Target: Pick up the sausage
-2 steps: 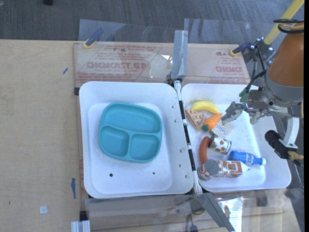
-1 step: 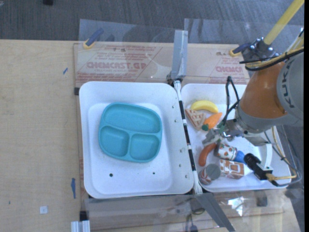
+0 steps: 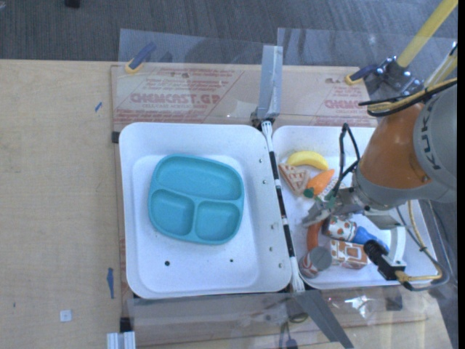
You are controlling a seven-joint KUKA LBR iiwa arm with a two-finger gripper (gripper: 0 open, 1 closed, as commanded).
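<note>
A pale wooden tabletop is seen, bearing two white bins, with grey carpeted floor beyond. In the left bin a teal divided plate is set flat. The hand is lowered into the crowded right bin; whether it is spread or pressed together cannot be told. The sausage is found just below it, beside a banana.
</note>
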